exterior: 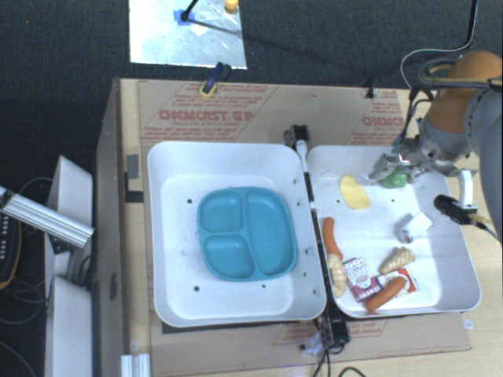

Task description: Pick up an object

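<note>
Gripper over right bin, perhaps touching green object

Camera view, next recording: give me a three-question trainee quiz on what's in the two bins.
1. True or false: the blue divided tray lies in the left bin.
2. What colour is the object at the end effector: A red, B green, C blue?
3. Which bin holds the yellow piece and the two sausages?

Key: 1 true. 2 B, the green object. 3 the right bin.
</note>
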You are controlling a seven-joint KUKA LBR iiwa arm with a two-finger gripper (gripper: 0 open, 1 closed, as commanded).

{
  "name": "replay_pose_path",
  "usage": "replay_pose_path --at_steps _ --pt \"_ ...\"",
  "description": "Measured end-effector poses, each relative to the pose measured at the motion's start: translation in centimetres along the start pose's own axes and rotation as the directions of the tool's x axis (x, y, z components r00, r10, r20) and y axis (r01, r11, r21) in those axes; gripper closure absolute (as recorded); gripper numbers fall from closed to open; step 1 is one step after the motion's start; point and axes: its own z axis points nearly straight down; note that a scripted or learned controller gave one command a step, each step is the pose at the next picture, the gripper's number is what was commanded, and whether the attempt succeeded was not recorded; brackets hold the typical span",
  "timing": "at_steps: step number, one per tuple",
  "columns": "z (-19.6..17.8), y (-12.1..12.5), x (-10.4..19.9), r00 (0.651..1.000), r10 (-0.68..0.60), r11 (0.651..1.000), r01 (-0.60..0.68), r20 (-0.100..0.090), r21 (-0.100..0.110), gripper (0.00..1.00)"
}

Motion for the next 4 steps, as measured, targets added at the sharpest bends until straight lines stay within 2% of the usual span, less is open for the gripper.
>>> replay_pose_path --at_steps 1,2,3,4 --pt "-1.3 0.2 0.0 1.0 -0.003 1.0 0.003 0.003 -0.006 1.0" --pt "-4.0 -5.1 -0.5 1.0 0.0 1.0 0.0 0.002 -0.003 1.0" --pt "-8.5 -7.1 -0.5 1.0 0.001 1.0 -0.001 0.001 -0.003 1.0" --pt "-13.3 -2.2 2.0 1.0 -0.003 1.0 0.003 0.0 -0.006 1.0"
